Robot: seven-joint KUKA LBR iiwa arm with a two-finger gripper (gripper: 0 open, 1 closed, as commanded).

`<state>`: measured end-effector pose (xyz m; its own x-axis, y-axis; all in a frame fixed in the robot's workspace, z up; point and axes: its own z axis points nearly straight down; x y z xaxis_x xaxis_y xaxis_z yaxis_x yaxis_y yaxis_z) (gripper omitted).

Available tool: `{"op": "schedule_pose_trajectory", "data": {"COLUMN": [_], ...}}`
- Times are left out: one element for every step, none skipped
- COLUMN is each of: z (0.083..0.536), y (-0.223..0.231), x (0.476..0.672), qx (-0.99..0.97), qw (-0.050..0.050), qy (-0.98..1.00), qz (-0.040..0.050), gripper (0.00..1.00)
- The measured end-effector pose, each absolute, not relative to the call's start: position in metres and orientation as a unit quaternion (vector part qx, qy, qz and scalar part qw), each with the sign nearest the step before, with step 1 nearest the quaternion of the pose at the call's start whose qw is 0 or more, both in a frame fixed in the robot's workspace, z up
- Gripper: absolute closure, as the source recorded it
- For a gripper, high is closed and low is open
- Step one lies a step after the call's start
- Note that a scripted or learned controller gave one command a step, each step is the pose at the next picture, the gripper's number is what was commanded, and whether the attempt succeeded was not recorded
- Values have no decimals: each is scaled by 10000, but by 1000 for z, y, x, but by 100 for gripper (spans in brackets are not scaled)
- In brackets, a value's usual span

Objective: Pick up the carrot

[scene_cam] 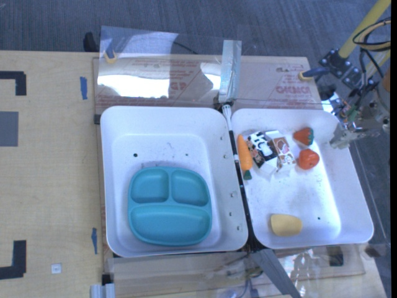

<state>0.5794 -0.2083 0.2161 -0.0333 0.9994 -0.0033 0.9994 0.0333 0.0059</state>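
Left bin (118, 129): held a teal tray (169, 205).
Right bin (347, 216): held the carrot (244, 153) against its left wall.
Gripper (345, 136): sat at the bin's right edge, well apart from the carrot.

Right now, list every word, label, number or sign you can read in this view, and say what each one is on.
Nothing reads clearly.
Red print on the clear panel behind the right bin: blurred and apparently reversed, unreadable.
Fainter red print on the clear panel behind the left bin: washed out by glare, unreadable.
Black and white packet beside the carrot: a pattern, no legible text.
Small wrapper next to it: print too small to read.
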Motion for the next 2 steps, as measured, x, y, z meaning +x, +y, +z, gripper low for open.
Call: {"op": "schedule_pose_trajectory", "data": {"z": [229, 235], "y": [-223, -206], "x": [615, 665], "qx": [7948, 8887], "qw": [23, 14], "qy": [6068, 4586], "qz": [5, 3], "gripper": [100, 100]}}
